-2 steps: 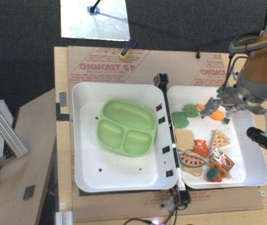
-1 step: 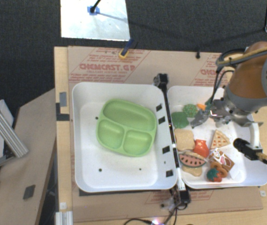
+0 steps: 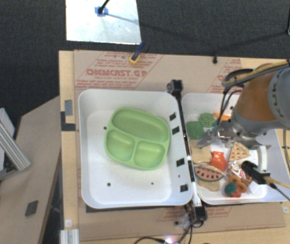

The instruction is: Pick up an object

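Jaws point(image 3: 209, 138): cannot tell their state, low beside bumpy green broccoli point(image 3: 206, 120)

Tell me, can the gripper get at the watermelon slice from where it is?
Probably yes. The gripper hangs over the right bin, and the watermelon slice lies uncovered just below it, though other toys crowd its right side.

On the table, the left white bin point(image 3: 91, 187) holds a green divided plastic plate point(image 3: 137, 138) near its middle. The right white bin point(image 3: 280, 183) holds toy foods: a green broccoli piece point(image 3: 206, 119) at the back, a watermelon slice point(image 3: 208, 174) at the front.
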`<state>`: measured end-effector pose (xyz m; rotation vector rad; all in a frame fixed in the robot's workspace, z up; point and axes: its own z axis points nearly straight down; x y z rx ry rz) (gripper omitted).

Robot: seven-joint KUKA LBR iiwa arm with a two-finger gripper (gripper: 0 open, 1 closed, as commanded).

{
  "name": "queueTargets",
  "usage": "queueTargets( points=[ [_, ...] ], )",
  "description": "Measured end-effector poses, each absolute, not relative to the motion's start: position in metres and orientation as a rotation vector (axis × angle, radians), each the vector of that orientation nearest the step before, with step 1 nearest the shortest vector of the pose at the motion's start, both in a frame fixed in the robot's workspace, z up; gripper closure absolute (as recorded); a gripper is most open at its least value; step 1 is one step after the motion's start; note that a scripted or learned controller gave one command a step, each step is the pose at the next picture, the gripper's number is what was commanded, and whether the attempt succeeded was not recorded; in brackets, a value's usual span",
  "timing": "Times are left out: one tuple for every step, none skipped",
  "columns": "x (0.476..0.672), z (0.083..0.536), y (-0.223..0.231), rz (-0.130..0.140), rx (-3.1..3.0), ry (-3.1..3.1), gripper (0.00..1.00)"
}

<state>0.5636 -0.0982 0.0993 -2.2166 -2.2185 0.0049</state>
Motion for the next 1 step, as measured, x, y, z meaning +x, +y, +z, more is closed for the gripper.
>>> queueTargets(
  points=[
    [0.5662, 0.0864, -0.0973, -0.005, -2.218, -2.222, 0.00]
  ],
)
